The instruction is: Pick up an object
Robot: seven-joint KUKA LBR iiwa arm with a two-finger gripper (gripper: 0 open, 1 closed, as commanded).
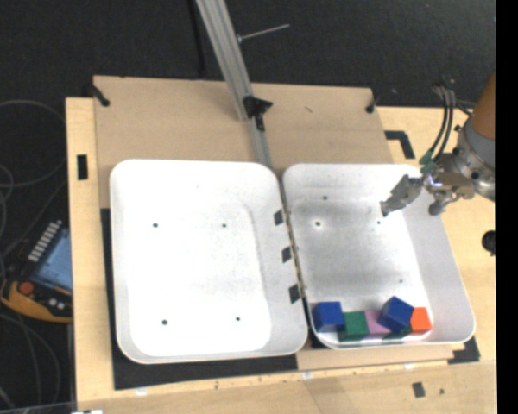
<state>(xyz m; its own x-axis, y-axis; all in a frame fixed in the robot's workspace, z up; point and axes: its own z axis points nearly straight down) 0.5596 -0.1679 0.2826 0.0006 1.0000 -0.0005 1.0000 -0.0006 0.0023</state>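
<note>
Several small blocks lie along the near edge of the right bin (pixel 345 231): a blue cube (pixel 328 314), a green cube (pixel 355 324), a pink block (pixel 377 324), a second blue cube (pixel 398 311) and an orange block (pixel 421 319). My gripper (pixel 416 202) hangs over the bin's far right side, well away from the blocks. It is open, its two fingers spread, and nothing is between them.
The left bin (pixel 198 257) sits beside the right one, joined by small clips at the middle. A slanted metal bar (pixel 229 54) rises from the bench's back. Cables and a hand-held pendant (pixel 43 270) lie off the bench to the left.
</note>
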